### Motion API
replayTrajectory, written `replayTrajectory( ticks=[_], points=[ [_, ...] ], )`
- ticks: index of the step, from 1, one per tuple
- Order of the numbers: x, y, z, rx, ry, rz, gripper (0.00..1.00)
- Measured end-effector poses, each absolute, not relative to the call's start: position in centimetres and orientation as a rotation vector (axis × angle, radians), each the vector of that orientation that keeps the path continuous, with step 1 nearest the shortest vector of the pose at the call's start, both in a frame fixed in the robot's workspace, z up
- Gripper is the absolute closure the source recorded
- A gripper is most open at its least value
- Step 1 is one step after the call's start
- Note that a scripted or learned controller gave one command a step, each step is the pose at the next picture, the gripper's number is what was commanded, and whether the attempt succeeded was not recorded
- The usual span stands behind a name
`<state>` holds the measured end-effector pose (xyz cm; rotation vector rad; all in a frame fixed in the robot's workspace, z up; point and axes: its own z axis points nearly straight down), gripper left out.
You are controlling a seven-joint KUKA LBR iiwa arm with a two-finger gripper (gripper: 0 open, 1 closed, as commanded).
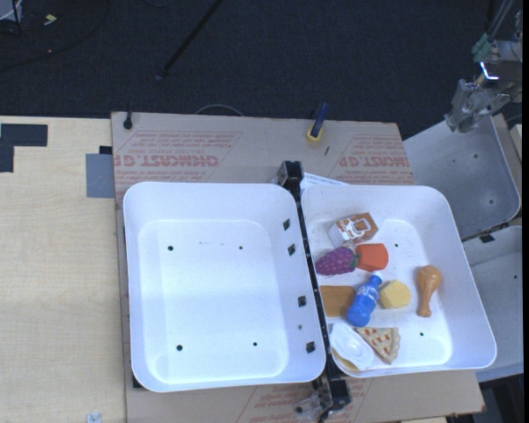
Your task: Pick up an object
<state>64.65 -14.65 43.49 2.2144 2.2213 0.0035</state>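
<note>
A white bin (pixel 463 236) on the right side of the bench holds a tight cluster of toy foods, seen from above. Nearest the camera, a pizza slice (pixel 381 343) and a white shell-like piece (pixel 351 346) sit touching at the bin's front edge. Just behind them a blue bottle (pixel 364 300) lies tilted, its long axis running from front-left to back-right, between an orange block (pixel 337 300) and a yellow lump (pixel 395 295). A drumstick (pixel 428 287) lies apart to the right, its long axis running nearly front to back, with open floor around it; by this view it looks the easiest piece to take. Farther back, a bunch of purple grapes (pixel 336 260) touches a red piece (pixel 372 256), and a brown-and-white packet (pixel 356 228) sits behind both. The left bin (pixel 137 236), joined along the middle divider, shows a bare white floor. At the far right, well beyond the bins, the gripper (pixel 470 113) hangs above a grey plate; whether it is open or closed cannot be told at this size, and nothing is visible in it. Every toy lies forward and to the left of it, so the coming move is likely a reach down and toward the camera.
</note>
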Motion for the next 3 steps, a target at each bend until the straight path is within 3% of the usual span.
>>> replayTrajectory(
  ticks=[1, 2, 3],
  points=[
    [64.4, -14.9, 50.3, 2.213, 2.223, 0.005, 1.00],
    [64.4, -14.7, 54.0, 2.215, 2.225, 0.002, 1.00],
    [64.4, -18.0, 53.7, 2.225, 2.219, -0.002, 1.00]
  ],
)
